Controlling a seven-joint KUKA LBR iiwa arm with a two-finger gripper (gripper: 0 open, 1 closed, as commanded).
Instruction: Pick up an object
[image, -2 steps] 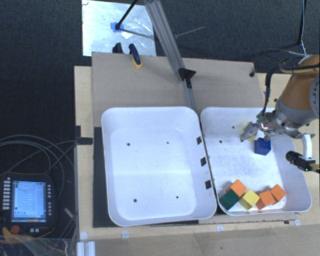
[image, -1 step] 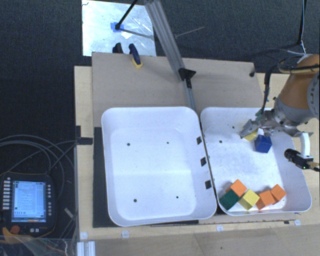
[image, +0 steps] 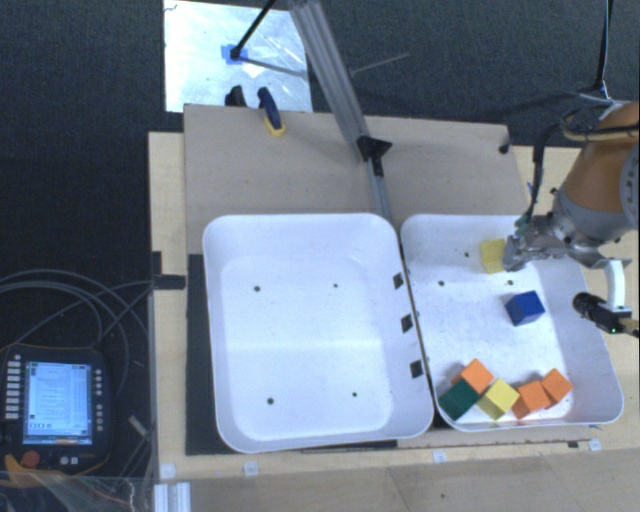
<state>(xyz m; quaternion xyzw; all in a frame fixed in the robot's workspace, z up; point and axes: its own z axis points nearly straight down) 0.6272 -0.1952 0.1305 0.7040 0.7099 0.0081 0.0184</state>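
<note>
Yellow block touches gripper near right bin's far edge.

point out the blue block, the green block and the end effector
blue block (image: 524, 307), camera view, its top face
green block (image: 458, 400), camera view, its top face
end effector (image: 516, 254), camera view, its tip beside the yellow block

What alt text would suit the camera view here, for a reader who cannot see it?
The arm's pincer is low in the right bin, beside a yellow block. A blue block lies nearby, and orange, green and yellow blocks cluster at the bin's near edge.
</note>
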